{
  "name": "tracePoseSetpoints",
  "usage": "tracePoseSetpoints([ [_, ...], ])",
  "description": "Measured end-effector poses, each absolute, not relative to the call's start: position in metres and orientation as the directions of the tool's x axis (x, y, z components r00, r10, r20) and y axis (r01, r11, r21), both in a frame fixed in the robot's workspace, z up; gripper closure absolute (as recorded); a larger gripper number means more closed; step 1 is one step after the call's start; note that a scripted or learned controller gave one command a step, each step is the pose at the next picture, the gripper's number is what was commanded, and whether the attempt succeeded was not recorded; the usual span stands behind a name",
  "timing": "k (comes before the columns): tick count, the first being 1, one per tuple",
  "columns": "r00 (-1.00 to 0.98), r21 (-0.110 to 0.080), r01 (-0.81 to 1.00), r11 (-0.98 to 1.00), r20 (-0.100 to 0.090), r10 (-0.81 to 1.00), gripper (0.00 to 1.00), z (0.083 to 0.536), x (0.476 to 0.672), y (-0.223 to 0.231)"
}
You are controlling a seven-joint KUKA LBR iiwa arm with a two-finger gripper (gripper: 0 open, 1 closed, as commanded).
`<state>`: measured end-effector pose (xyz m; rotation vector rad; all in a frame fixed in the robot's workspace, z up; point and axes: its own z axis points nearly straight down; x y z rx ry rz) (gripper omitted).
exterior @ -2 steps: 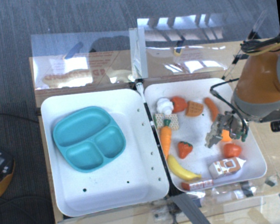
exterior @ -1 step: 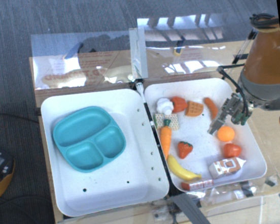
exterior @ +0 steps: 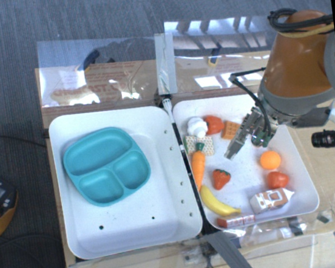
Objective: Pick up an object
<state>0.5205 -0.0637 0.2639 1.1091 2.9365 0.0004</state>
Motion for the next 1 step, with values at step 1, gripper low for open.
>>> tracePoseSetpoints([
  [1, -0.754, -0.002, 0.657, 0.754, 0.0, 0.657, 1.0, 0.139, 0.5449, -0.1437],
])
